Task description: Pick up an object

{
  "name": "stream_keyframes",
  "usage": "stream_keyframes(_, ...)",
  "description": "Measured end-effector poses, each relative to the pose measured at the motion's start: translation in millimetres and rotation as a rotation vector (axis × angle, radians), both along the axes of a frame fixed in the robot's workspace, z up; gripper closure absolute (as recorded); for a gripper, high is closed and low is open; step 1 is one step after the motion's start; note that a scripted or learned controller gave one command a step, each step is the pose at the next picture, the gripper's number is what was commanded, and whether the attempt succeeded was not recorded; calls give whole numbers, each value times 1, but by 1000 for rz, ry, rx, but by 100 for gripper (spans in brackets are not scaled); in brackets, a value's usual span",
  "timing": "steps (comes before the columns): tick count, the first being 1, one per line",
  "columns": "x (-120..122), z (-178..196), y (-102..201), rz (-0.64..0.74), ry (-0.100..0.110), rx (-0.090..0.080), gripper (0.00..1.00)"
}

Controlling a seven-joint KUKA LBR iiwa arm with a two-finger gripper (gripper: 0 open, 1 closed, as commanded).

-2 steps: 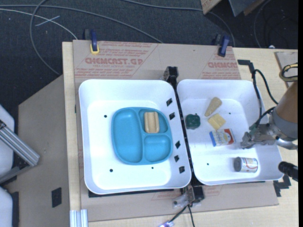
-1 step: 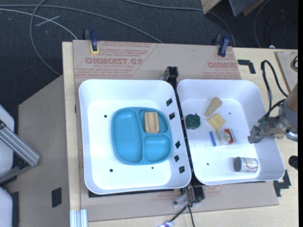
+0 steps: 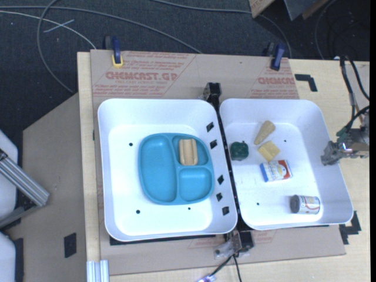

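Metal parts of the claw [image 3: 341, 150] sit at the right edge of the view, just outside the right rim of the right bin [image 3: 330, 135], and whether it is released or clenched cannot be told from this angle; nothing is visible between its tips. Inside that right bin lie the loose things to choose from: a dark green lump [image 3: 238, 151] near the left wall, a tan wedge [image 3: 264, 131] toward the far side, a pale yellow block [image 3: 269, 151] just beside and below the wedge, a small flat packet in white, blue and red [image 3: 275, 171] near the middle, and a small can [image 3: 305, 204] lying on its side close to the near right corner. All of them rest on the bin floor, apart from the claw. The left bin [image 3: 117, 157] holds a blue divided tray [image 3: 158, 172], and a tan bread-like piece [image 3: 188, 151] lies in its upper right compartment. Both bins rest on a board printed with red lettering [image 3: 141, 75], which is held to the desk [image 3: 59, 157] by two blue clamps [image 3: 117, 51] along the far edge.
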State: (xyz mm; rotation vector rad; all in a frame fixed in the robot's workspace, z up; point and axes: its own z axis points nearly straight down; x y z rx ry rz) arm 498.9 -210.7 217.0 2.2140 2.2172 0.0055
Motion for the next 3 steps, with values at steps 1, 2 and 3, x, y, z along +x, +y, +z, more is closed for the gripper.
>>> stream_keyframes(1,1,45,0,1,2,1,100)
stream_keyframes(2,24,38,59,5,8,5,100)
stream_keyframes(3,39,43,111,5,6,4,100)
